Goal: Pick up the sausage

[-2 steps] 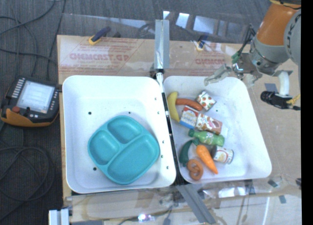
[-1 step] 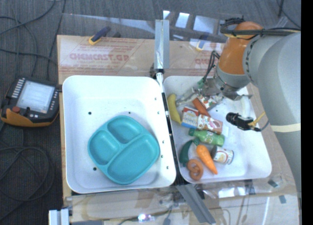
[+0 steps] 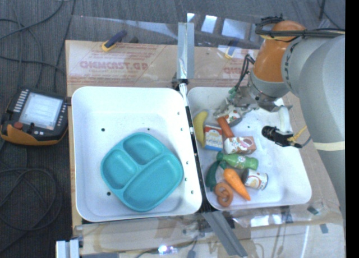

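Take the small red-and-white carton (image 3: 213,138) in the right bin (image 3: 291,187) as your reference. The sausage (image 3: 224,126), a short reddish-orange piece, lies just above and to the right of that carton, tilted, its lower end touching or almost touching the carton's top corner.

The gripper (image 3: 238,107) sits a little farther up and to the right of the carton, low over the sausage's upper end. Its metal parts blur into the clutter there, so you cannot tell whether it is open or closed, or whether it has any hold on the sausage. The sausage looks to be resting on the bin floor. The arm's orange band (image 3: 268,60) rises well above and to the right of the carton.

A yellow banana (image 3: 199,127) lies just left of the carton, along the bin wall. A printed pouch (image 3: 240,144) lies just right of the carton and slightly lower. Below the carton you see a green bottle (image 3: 242,162) on its side, a dark green vegetable (image 3: 211,174), a carrot (image 3: 236,182), a small can (image 3: 256,180), and a brown ring-shaped piece (image 3: 224,196) nearest the bin's front edge.

Well to the left of the carton, in the left bin (image 3: 90,111), a teal divided plate (image 3: 142,170) lies flat. Farther left again, off the bench, sits the control pendant (image 3: 35,115).
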